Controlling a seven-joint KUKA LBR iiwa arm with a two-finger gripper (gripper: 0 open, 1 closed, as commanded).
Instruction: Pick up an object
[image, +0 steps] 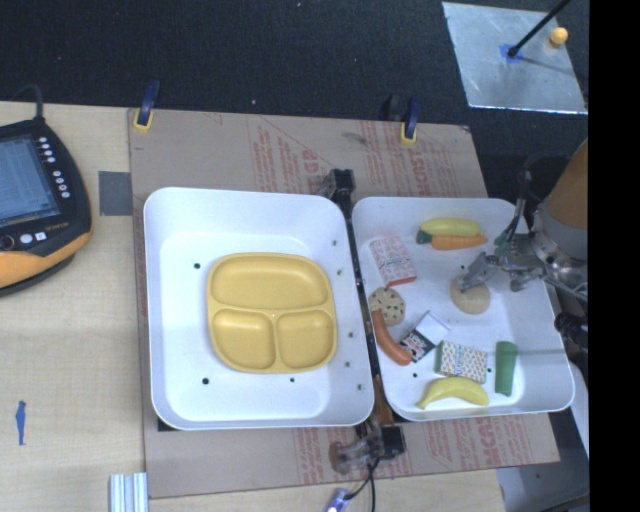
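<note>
Left bin (170, 390): yellow divided tray (271, 310). Right bin (545, 395): cookie (386, 304), sausage (390, 340), two bananas, green block (506, 367), beige round object (470, 296). Tool (492, 268): above the beige object, fingers spread, nothing held.

Even, fairly bright overhead light falls on the bench; the white bins (250, 400) look slightly overexposed, casting soft shadows beneath their near rims. The picture is low-resolution and mildly soft throughout.
</note>
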